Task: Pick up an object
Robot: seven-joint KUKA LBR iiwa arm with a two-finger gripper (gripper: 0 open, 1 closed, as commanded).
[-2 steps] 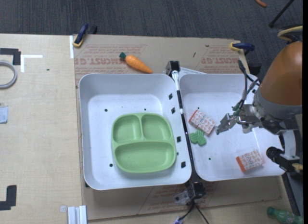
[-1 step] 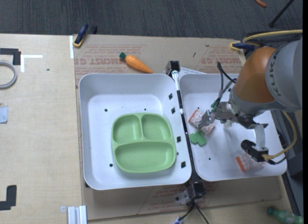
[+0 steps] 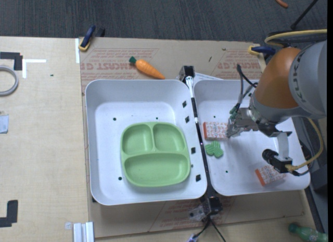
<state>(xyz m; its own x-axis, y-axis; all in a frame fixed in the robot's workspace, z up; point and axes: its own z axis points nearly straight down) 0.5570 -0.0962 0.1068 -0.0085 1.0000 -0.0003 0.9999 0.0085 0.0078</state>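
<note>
The grey arm (image 3: pixel 307 79) with its orange band (image 3: pixel 278 79) reaches in from the right over the right-hand bin (image 3: pixel 244 181). Its gripper (image 3: pixel 232 130) hangs low at the left part of that bin, just beside a small red-and-white packet (image 3: pixel 214 129) that lies flat on the bin floor. The packet's right end meets the gripper's tip, but the wrist covers the tip from above, so whether it is parted, closed, or clamped on the packet cannot be told. Just below the packet lies a small green toy (image 3: pixel 214 150), perhaps a leafy vegetable piece, near the packet but apart from the gripper. A second red-and-white packet (image 3: pixel 269 175) rests tilted in the bin's lower right corner, well apart from the first. The left-hand bin (image 3: pixel 104 105) holds a pale green divided plate (image 3: pixel 155 154) with three compartments, sitting flat toward the bin's lower middle. Outside the bins, on the cardboard sheet (image 3: pixel 171 53) behind them, a toy carrot (image 3: pixel 147 67) lies on its side. A blue-and-yellow clamp (image 3: pixel 87 37) sits at the sheet's far left corner. A green bottle (image 3: pixel 308 231) lies at the lower right edge of the view.
</note>
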